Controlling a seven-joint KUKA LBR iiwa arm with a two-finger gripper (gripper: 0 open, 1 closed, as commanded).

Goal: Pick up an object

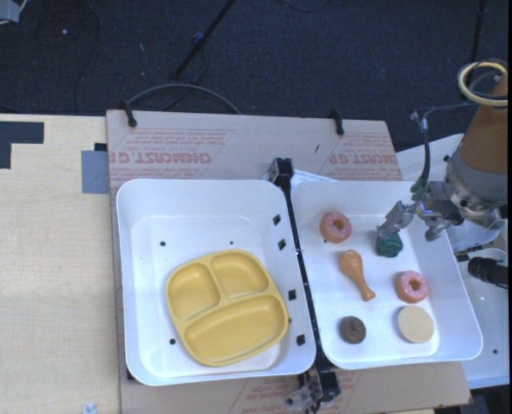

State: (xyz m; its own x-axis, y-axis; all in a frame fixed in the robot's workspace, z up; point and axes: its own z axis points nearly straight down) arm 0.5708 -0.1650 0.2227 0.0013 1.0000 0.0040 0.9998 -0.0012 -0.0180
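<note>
My gripper [414, 226] hangs over the upper right part of the right bin [467, 317], its two fingers spread apart and open. A small dark green object [389, 246] lies on the bin floor just under the tip of the left finger [395, 219]; it is not between the fingers. Also in this bin are a pink frosted donut [335, 227], a tan drumstick [357, 274], a second pink donut [411, 286], a small chocolate donut [352, 329] and a pale round biscuit [415, 324].
The left bin [140, 231] holds a yellow divided plate [228, 305]. A black divider [295, 257] runs between the two bins. The orange-banded arm [484, 136] comes in from the right above the bin's edge. Cardboard lies under both bins.
</note>
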